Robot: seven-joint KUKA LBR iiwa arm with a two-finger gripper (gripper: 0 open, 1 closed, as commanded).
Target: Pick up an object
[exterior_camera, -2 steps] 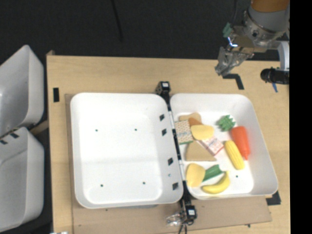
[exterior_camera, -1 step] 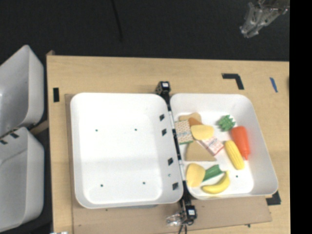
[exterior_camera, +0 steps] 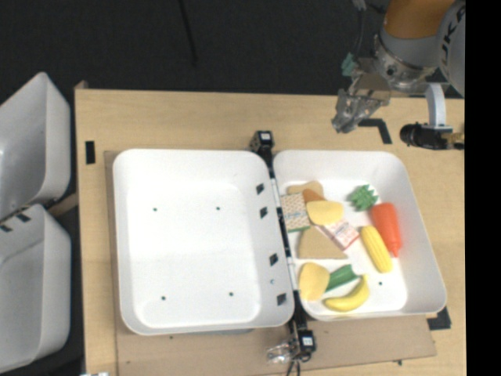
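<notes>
My gripper (exterior_camera: 350, 121) hangs above the bench just behind the far rim of the right bin (exterior_camera: 407, 175), with nothing between its fingers. The right bin holds several toy foods: an orange carrot (exterior_camera: 387, 225), a corn cob (exterior_camera: 376, 248), a banana (exterior_camera: 347, 298), a green leafy piece (exterior_camera: 362, 197), a green pepper (exterior_camera: 341, 276), a yellow pear-like piece (exterior_camera: 313, 280), a yellow chip (exterior_camera: 324, 211), a cracker (exterior_camera: 293, 210), a small pink-and-white packet (exterior_camera: 343, 233) and a tan slice (exterior_camera: 317, 245). All lie well in front of and below the gripper.
The left bin (exterior_camera: 188, 237) sits beside the right one, joined by a black-clipped seam (exterior_camera: 274, 225). White rounded housings (exterior_camera: 27, 210) stand at the far left. Bare wooden bench (exterior_camera: 203, 120) runs behind both bins.
</notes>
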